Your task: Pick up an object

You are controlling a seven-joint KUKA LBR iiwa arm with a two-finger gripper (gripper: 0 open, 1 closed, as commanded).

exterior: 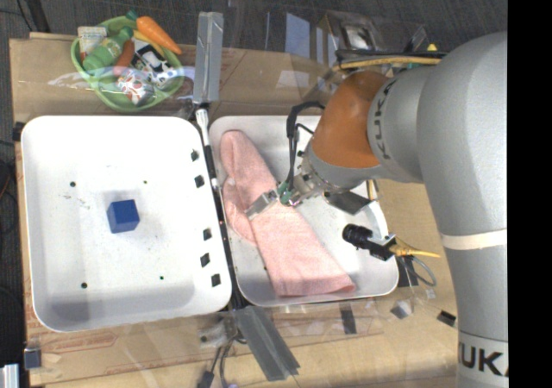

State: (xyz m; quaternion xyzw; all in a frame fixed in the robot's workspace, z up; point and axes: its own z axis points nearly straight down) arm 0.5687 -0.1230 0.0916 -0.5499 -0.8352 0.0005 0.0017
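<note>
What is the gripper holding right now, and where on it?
It cannot be told. The gripper is down on the pink towel in the right bin, near the cloth's middle, but its tips are too small to judge a hold.

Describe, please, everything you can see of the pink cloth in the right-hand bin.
The pink cloth looks like a soft towel, pale pink, matte and lightly textured. It lies flat on the floor of the right bin, stretched in a long band from the bin's upper left corner down to its lower edge, where it ends broad and square. A fold runs along its length, and its upper part is narrower and rumpled. The gripper is down on its middle, with the grey arm above.
</note>
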